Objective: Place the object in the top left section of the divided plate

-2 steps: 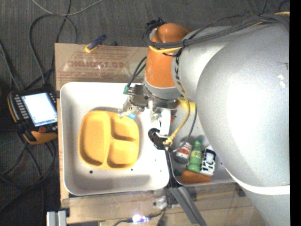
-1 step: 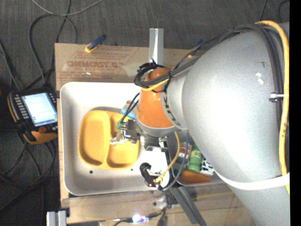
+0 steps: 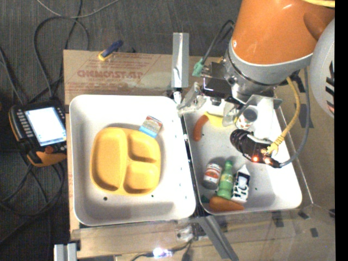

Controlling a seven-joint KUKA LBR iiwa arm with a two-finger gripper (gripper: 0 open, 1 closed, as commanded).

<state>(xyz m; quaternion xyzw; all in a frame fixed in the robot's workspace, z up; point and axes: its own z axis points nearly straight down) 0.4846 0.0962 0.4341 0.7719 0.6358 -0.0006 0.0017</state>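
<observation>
A yellow divided plate (image 3: 128,159) lies in the left bin (image 3: 81,200). It has one long section on the left and two smaller ones on the right. A small blue, white and red packet (image 3: 151,125) rests on the plate's upper right rim, by the top right section. My gripper (image 3: 218,103) hangs over the back of the right bin (image 3: 288,192), below the big orange and grey wrist, which hides most of it. A pale yellow thing (image 3: 215,116) shows just under it. An orange sausage (image 3: 200,127) lies just to the left of the gripper.
At the front of the right bin lie a small can (image 3: 212,174), a green bottle (image 3: 225,178), a black and white box (image 3: 242,185) and a carrot (image 3: 225,203). Cables loop by the wrist. A tablet (image 3: 42,125) sits left of the bench.
</observation>
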